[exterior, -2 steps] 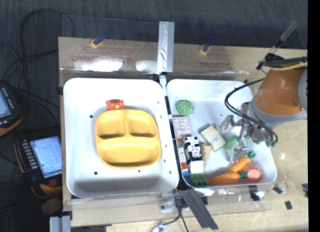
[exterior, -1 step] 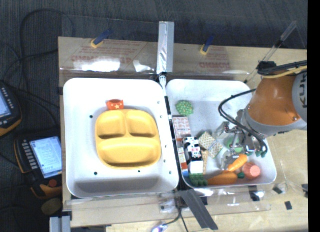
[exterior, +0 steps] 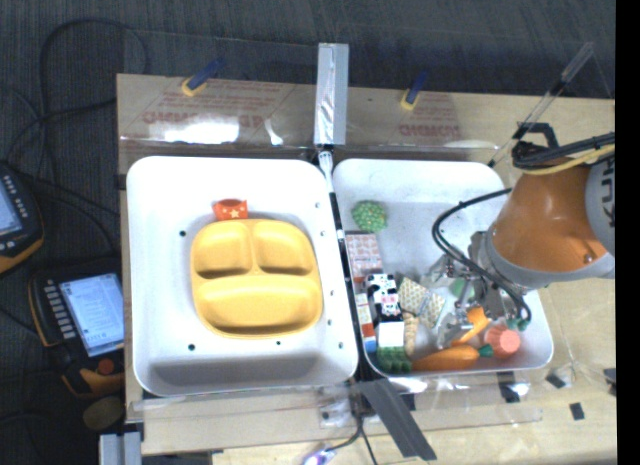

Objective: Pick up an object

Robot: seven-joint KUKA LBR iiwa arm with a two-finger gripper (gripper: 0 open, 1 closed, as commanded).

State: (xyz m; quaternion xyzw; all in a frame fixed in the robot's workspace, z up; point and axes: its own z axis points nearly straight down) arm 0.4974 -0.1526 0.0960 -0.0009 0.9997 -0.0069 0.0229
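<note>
Small orange carrot-shaped toy (exterior: 446, 358) lies near the front wall of the right white bin (exterior: 420, 185), among other small toys. The gripper (exterior: 468, 321) is low over this heap, just beside the carrot; how its jaws stand I cannot tell. A good grasp probably needs the fingers across the narrow body. It looks smooth and long, with a red round piece (exterior: 507, 341) near.
</note>
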